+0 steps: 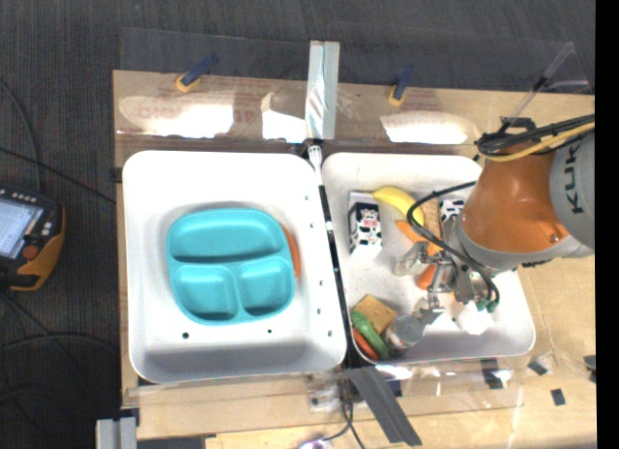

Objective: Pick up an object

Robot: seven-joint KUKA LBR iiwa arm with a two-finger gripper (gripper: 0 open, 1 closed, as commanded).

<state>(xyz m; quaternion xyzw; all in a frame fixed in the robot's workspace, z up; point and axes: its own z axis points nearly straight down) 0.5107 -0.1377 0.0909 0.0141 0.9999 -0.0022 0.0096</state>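
Over the right bin point(503, 341) the arm point(513, 210) is bent low, its pincer point(440, 283) down among the small things in the bin's middle. Whether it grips anything cannot be told from this view: the wrist and cables hide its tip, and nothing shows clearly held. My judgement is that the reach-and-grasp step is in hand, with the lift not yet made. The next move calls for a firm closing on one single thing, then a straight rise clear of its neighbours, since the clutter sits close together and a nudge could carry two things or none.

Counted: two white bins sit side by side on the bench point(155, 108). The left bin point(145, 273) holds one teal divided tray point(230, 263) with three compartments, and one orange thing point(293, 252) touching the tray's right edge. The right bin holds one banana point(395, 200), two small black-and-white blocks point(365, 225), one brown piece point(377, 312) near the front, one green and orange thing point(366, 333) beside it, and one grey rounded thing point(408, 331) just below the pincer. Other bits under the arm are too hidden to count.
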